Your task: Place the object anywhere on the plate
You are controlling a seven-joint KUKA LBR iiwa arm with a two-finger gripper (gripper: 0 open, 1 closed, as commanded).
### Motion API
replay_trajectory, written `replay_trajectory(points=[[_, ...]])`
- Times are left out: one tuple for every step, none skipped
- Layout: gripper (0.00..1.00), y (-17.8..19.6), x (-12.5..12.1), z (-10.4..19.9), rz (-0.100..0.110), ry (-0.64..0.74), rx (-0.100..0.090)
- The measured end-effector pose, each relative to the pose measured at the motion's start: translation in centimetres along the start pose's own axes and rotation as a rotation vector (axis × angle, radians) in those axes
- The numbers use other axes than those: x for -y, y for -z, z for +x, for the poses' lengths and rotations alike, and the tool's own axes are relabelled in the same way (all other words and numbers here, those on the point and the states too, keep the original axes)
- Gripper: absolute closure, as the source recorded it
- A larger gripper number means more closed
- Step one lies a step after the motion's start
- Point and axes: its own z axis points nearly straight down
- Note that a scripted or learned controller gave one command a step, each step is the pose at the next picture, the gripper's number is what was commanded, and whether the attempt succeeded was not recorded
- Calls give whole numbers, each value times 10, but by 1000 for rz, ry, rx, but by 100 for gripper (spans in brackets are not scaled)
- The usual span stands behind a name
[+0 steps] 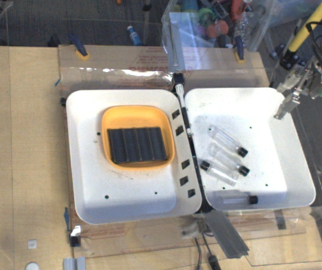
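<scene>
An orange-yellow plate sits in the left bin. A dark ridged rectangular block lies flat on the plate and covers most of its middle. My gripper hangs over the far right corner of the right bin, well away from the plate and with nothing seen in it. The arm reaches in from the upper right.
Several clear tubes with black caps lie in the right bin: one, another, and one by the near wall. A clear box of colourful items stands behind the bins. Black tabs line the divider.
</scene>
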Motion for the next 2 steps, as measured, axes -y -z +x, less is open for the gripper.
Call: replay_trajectory(points=[[0, -2, 2, 3, -2, 288, -5], [0, 0, -1, 6, -3, 544, -4]])
